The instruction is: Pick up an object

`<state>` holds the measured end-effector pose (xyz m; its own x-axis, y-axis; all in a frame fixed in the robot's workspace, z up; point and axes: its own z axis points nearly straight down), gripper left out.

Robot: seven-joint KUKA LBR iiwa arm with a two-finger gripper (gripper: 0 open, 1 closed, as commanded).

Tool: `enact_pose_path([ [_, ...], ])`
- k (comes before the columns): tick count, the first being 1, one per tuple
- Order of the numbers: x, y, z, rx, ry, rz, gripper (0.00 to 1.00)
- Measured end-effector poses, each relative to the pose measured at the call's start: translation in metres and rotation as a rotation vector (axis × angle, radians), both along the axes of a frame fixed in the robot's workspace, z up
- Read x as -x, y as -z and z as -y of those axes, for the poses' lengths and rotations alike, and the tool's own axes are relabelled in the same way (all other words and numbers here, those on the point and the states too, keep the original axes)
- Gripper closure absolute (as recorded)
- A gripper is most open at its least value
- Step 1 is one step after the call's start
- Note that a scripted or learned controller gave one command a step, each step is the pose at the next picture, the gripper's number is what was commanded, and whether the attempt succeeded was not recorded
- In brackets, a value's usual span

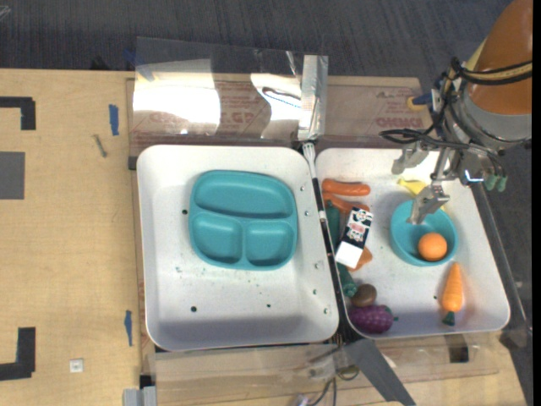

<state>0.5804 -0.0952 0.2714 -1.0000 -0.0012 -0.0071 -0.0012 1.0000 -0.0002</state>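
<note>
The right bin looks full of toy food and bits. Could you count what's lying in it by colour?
Orange: 3 - hot dog, ball, carrot
Teal: 1 - bowl
Purple: 1 - grapes
Brown: 1 - small round piece
White: 1 - carton
Yellow: 1 - piece, partly hidden
Total: 8

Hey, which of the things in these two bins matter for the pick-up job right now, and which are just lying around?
In play:
gripper over the right bin
teal bowl beneath it
orange ball in the bowl

Lying about:
carrot
purple grapes
hot dog
small carton
teal divided plate in the left bin
</note>
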Motion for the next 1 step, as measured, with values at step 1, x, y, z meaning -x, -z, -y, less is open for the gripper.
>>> enact_pose_path([
  [1, 0.0093, 0.1443, 0.0353, -0.002, -0.048, -0.015, 0.00],
])
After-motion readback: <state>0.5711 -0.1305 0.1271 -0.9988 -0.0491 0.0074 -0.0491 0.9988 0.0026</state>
